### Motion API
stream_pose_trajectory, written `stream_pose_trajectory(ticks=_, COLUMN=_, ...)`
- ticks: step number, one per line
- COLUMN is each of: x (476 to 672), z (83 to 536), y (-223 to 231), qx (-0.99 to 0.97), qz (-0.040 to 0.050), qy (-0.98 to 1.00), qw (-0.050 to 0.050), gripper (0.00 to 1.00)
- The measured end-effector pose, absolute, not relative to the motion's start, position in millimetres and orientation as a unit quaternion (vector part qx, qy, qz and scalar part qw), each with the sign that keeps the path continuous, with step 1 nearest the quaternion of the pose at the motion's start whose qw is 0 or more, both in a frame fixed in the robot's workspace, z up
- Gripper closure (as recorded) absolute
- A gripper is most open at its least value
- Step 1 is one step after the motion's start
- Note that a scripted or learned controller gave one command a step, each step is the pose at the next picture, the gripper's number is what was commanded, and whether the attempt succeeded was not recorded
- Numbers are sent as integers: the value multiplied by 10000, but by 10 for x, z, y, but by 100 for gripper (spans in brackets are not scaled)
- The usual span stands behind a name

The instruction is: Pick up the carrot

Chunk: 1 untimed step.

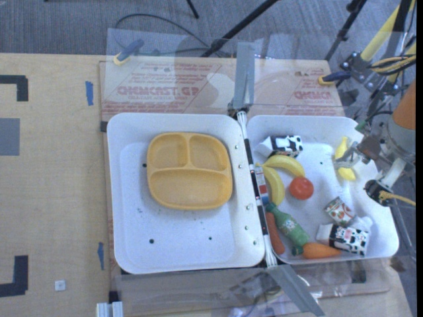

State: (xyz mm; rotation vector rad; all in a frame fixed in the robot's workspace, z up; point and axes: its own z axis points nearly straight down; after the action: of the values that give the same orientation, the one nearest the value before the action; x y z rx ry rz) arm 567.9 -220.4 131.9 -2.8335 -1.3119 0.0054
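Carrot [322,250] lies at the near edge of the right bin [386,243], beside the green bottle [289,226]. At that bin's right rim, the gripper [370,167] hangs, and I cannot tell how its jaws stand

Glossy orange plastic on the carrot [322,250] at five o'clock in the right bin [390,240]. Smooth white plastic, faintly speckled, for both bins. Matt yellow plastic on the divided plate [190,170]. Shiny red tomato [301,188]. Pale bare wood across the bench [53,177]. Clear filmy sheets [172,68] at twelve o'clock.
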Motion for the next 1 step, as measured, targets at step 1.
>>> stream_pose_trajectory(ticks=1, x=4827, z=1351, y=-2090, qx=-9667, qz=20, qy=-2560, qw=33, gripper=0)
